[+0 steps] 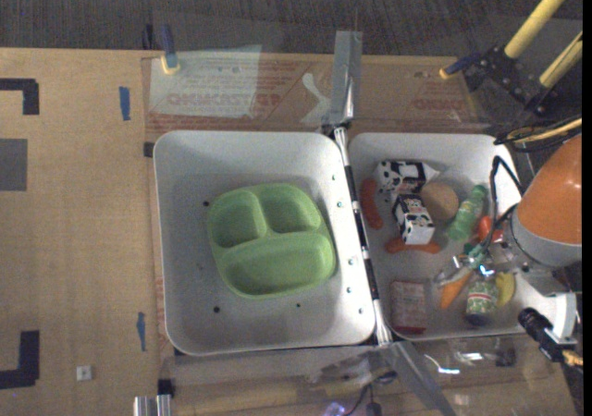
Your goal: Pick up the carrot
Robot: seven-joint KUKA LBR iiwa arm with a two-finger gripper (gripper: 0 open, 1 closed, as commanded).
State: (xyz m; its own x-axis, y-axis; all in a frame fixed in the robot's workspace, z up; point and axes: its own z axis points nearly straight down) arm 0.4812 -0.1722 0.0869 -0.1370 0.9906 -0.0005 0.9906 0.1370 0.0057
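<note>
Since gripper (472, 268) sits right above carrot (452, 291), go straight down, pinch middle; finger state unclear.

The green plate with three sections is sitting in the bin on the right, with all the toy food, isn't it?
Not quite. The camera view shows the green plate alone in the left bin. The toy food, including the carrot, lies in the right bin, where the end effector is reaching in. It does have three sections.
</note>
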